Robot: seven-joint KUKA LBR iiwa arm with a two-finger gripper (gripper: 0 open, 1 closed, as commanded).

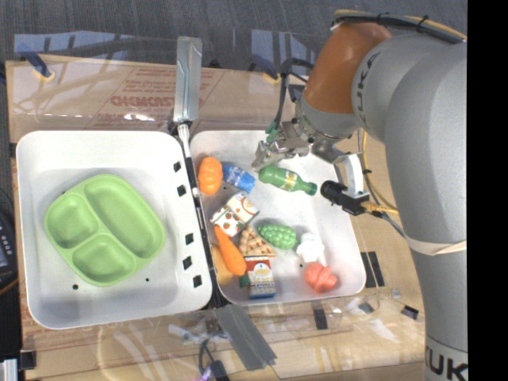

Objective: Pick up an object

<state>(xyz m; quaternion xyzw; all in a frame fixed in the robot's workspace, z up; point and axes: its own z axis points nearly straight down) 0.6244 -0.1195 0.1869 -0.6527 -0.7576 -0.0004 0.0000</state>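
**Gripper over right bin, green bottle beneath**

Found gripper (274, 151) above green bottle (286, 180); finger state impossible to tell. Bottle lying flat in right bin (349, 228), at 3 o'clock from blue item (239, 176) and orange fruit (209, 175).

green three-compartment plate (103, 227) in left white bin (32, 213), right white bin (349, 236) alongside, cardboard sheet (119, 94) under both, grey carpet (159, 6) behind
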